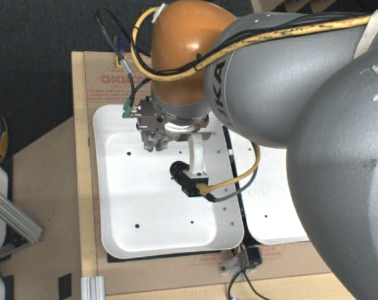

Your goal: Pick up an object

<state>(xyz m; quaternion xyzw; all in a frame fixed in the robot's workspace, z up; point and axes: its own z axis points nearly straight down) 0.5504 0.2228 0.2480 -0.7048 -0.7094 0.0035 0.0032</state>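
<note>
From my remote desk I see the dark grey metal two-finger gripper (151, 141) over the shallow white plastic left bin (158, 233), near its far rim, but I cannot tell whether the pincer is wide or narrow, nor where the object to pick up lies.

The bench (82, 167) is lit brightly and evenly from overhead; a broad soft highlight is thrown on the orange band (186, 39) and a duller sheen on the grey arm (314, 74), whose near bulk is rendered slightly soft. A faint, diffuse shadow is cast over the upper floor of the left bin (123, 186), where the gripper (153, 144) is left in shade, while the right bin (276, 217) is pushed close to white with little surface detail. Mild grain is seen in the dark floor (32, 36) at upper left.
</note>
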